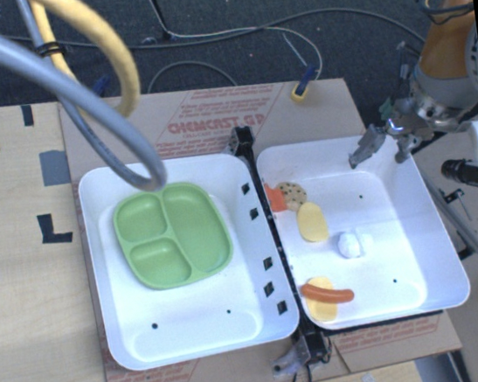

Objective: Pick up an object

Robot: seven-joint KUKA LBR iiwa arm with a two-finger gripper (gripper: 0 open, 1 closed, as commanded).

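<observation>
Objects for picking lie in the right bin [421, 231]: a yellow oval piece [312, 221] near its middle, a white lump [350, 244] beside that; approach step, nothing grasped; gripper [383, 146] hovers over the bin's far right corner, fingers spread and empty; next it must descend

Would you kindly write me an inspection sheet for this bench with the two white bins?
Surface: left bin and right bin, side by side on cardboard.
Job's things: in the right bin, a cookie, yellow oval piece, small white object and hot dog.
Clutter: green divided plate in the left bin.
Grippers: gripper above the right bin's far right corner, holding nothing.
Cables: grey hose, yellow hose, thin wires beyond the bins.
Surroundings: wooden bench, dark floor.
</observation>
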